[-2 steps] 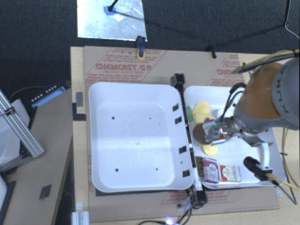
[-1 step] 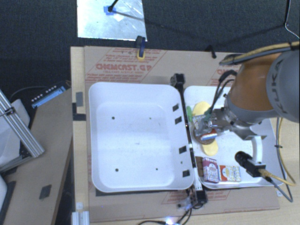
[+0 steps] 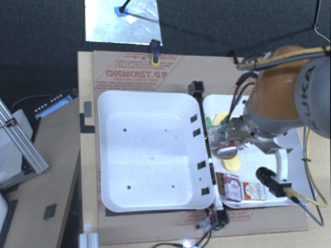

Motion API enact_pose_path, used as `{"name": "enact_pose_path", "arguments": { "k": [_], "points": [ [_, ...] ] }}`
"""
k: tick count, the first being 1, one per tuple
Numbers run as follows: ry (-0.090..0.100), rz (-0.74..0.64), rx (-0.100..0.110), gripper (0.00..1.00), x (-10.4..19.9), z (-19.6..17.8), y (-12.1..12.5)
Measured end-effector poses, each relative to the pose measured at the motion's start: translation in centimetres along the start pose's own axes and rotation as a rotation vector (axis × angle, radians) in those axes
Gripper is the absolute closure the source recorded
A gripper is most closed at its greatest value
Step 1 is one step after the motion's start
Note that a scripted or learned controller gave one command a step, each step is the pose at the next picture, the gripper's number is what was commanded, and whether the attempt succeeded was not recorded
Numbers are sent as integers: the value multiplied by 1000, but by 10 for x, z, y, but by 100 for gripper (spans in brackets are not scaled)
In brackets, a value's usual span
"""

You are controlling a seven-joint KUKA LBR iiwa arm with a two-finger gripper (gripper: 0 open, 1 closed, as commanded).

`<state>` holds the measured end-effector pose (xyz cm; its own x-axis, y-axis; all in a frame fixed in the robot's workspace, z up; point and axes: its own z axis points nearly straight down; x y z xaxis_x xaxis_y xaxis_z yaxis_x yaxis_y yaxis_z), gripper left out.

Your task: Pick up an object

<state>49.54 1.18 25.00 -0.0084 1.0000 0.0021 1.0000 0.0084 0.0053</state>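
Now claw (image 3: 225, 141) lowered into right bin (image 3: 289, 198), at 9 o'clock side; claw state cannot be told. Yellow object (image 3: 232, 164) just below, at 6 o'clock. Descent best centred over it before closing.

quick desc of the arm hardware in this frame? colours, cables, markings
One arm: rounded grey housing with a broad orange band above the wrist and dark KUKA lettering on the grey shell. Yellow and black cables run over the orange section; a yellow cable trails lower down. The gripper is a cluttered metallic assembly.
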Motion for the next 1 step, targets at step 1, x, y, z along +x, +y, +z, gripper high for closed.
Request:
{"name": "enact_pose_path", "arguments": {
  "k": [1],
  "points": [
    [0, 0, 6, 100, 42, 27, -9]
  ]
}}
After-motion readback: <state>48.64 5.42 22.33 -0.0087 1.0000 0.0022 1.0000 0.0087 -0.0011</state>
